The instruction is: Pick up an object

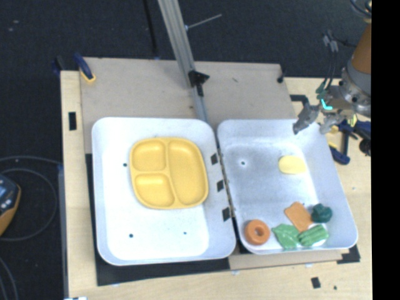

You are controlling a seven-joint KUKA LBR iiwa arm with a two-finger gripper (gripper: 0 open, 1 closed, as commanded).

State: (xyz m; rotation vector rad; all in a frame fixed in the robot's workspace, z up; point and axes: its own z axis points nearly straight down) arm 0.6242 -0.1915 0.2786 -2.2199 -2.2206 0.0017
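Camera view, fixed overhead at a slant: bench carries two shallow white bins side by side. Left bin (112, 230) holds a yellow divided plate (169, 172) w/ three compartments, lying flat, roughly centred. Right bin (262, 142) holds the loose items: pale yellow oval piece (292, 164) alone in the upper-mid area; toward the near-right corner a cluster of orange ring (257, 231), orange block (299, 215), two green pieces (300, 236) just beside each other, and a dark green lump (322, 214) next to the block. Block and green pieces look to be touching, though res. is too poor to confirm. Arm enters from the right; gripper (310, 121) sits over the far-right rim of the right bin, well apart from the cluster and near but not touching the oval piece. Its two fingers stand spread w/ a visible gap, nothing between them. No item lifted; all objects rest on the bin floor. Metal pole (178, 39) rises from behind the bins at the centre seam.
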